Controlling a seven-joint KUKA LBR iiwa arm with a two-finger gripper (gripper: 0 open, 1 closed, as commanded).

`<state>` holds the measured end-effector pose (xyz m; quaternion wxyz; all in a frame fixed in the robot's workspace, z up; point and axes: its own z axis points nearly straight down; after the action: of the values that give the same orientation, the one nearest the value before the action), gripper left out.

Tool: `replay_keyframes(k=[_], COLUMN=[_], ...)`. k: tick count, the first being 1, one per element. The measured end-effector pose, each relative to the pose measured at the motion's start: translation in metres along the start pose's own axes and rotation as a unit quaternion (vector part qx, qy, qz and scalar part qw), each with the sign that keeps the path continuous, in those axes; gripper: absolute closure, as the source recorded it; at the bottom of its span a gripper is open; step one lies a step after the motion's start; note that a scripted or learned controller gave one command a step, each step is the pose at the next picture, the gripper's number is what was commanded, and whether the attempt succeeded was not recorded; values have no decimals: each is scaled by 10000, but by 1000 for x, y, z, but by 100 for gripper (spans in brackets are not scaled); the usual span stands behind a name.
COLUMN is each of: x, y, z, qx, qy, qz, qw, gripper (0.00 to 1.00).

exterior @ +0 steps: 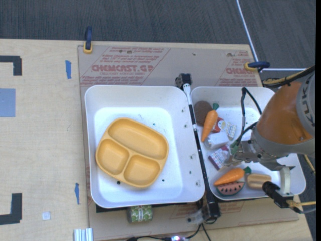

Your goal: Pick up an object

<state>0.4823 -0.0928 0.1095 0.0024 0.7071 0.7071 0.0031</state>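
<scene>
The right bin (235,95) holds several toy foods. An orange carrot (209,124) lies beside a brown round piece (202,109), with a white packet (224,133) next to them. A small dark-red packet (218,158) lies lower down, above a second carrot (229,176), a watermelon slice (230,188) and a hot dog (258,180). My gripper (236,152) hangs low over the middle of this bin, just right of the dark-red packet and above the second carrot. I see nothing held in it.
The left bin (95,104) holds a yellow divided plate (131,152). A green can (141,214) lies on the bench in front of that bin. The arm's orange band (283,117) covers the right bin's right side. Cables run along the divider between the bins.
</scene>
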Motion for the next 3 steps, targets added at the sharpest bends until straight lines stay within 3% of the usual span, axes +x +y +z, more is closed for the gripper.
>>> replay_keyframes(k=[1, 2, 3], x=[76, 75, 75], y=[-1, -1, -1], z=[-76, -75, -75], qx=[23, 28, 28], qy=[3, -3, -3], qz=[-15, -6, -6], qw=[10000, 10000, 10000], gripper=[100, 0, 0])
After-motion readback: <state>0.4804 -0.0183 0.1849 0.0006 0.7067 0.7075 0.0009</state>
